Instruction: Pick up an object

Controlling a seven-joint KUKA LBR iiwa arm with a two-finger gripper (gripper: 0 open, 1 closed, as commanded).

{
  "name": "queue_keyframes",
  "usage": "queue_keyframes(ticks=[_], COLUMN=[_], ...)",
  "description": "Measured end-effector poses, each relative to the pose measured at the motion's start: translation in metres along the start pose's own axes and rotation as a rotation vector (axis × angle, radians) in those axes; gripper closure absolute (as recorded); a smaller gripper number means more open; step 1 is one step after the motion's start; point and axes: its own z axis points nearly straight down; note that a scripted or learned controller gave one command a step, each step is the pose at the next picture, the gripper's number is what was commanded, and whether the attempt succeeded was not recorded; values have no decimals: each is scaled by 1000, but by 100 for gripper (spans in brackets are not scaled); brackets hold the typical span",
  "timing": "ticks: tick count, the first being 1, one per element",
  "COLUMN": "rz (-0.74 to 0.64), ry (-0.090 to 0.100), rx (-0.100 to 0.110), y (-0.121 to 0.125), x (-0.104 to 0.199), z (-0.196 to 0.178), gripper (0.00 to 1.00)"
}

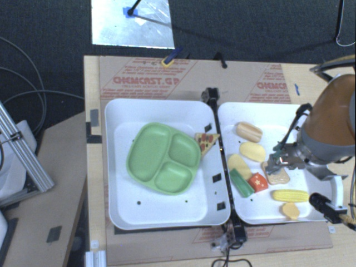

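While our grey two-finger gripper (pixel 276 166) hovers at right of frame, grip state unreadable, we see a pale tan flat toy piece (pixel 280 177) directly beneath, in the right white bin (pixel 261 109).

A: Any lettering to read?
B: Yes. Red print "CHEMCAST GP" on the brown sheet (pixel 146 80), upper middle of the frame; it repeats at upper right, partly legible.
A: Anything else?
B: No.

Bench (pixel 183 71), prob. cardboard-topped, carries 2 white bins: left (pixel 119 149), right (pixel 278 109).
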Motion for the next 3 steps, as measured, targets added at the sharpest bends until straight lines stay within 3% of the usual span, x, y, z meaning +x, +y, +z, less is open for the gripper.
queue_keyframes(ticks=[1,2,3], rz=[4,8,3], ry=[-6,-6,-4], rx=[-12,-4,-2], y=[1,62,122], x=[-23,-72,-90], z=[-107,-72,-36], gripper=[100,100,100])
